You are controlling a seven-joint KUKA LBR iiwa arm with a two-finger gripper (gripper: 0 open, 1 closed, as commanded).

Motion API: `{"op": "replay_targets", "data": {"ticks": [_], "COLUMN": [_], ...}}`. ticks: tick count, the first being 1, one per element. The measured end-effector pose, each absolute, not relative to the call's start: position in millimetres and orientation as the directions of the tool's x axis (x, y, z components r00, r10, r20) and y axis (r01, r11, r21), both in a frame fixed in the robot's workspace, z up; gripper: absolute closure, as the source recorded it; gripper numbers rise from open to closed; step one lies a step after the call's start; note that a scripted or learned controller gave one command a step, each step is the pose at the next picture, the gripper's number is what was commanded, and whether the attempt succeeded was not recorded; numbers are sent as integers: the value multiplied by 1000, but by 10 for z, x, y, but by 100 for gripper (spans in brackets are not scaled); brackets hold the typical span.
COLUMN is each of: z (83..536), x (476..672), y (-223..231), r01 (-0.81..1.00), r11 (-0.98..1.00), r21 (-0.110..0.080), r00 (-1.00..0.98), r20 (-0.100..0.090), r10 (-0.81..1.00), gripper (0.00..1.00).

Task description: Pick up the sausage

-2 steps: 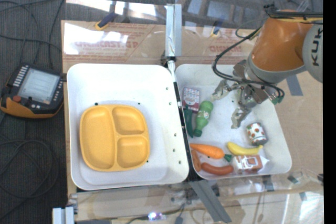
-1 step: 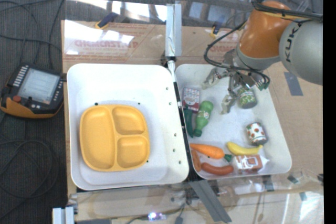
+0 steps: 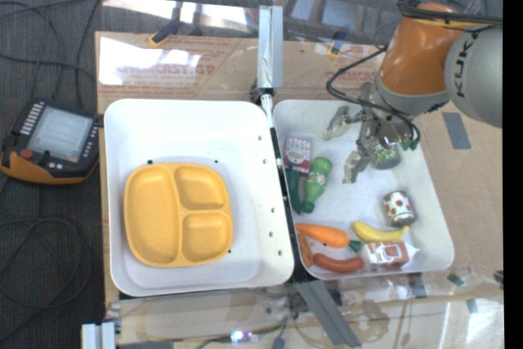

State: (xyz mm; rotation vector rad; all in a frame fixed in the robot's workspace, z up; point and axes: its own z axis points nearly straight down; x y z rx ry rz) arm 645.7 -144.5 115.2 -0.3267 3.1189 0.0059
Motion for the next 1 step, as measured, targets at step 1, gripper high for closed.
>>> {"op": "replay_targets", "data": {"ticks": [1], "z": [1558], "x": [6697], "y": [-1614], "r01": [-71], "r11": [997], "r21": [3], "r00": [-997], "r20": [-6], "r10": [-71], "gripper": [0]}}
